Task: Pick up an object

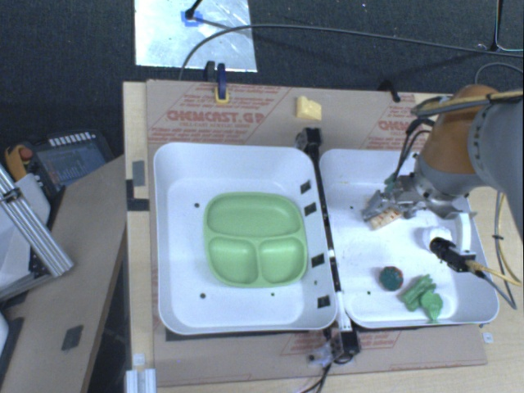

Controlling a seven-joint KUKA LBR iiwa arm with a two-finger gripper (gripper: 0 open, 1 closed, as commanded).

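Tan ridged piece (385, 217) in the right bin (368, 256), at about 11 o'clock from the bin's centre, resting on the white floor. You see the gripper (383, 207) directly over it, touching or nearly touching its upper edge. From this slant you cannot tell whether the tool is released or clenched, nor whether the piece is grasped.

The grey arm (491, 150) enters from 3 o'clock, its orange band (450, 142) above the wrist, and bends down toward the bin's upper left quarter.

Other contents of the right bin: a dark teal ball (391, 278) at about 7 o'clock from the centre, well apart from the tan piece, and a green leafy toy (422, 295) just beside the ball, at its 4 o'clock, near the bin's lower wall.

The left bin (176, 219) holds a pale green divided plate (254, 237), lying flat near the centre, with one wide compartment toward 12 o'clock and two smaller ones toward 6 o'clock.

Outside the bins, you find a small yellow block (309, 107) on the bench (246, 115), at 12 o'clock from the seam between the two bins.
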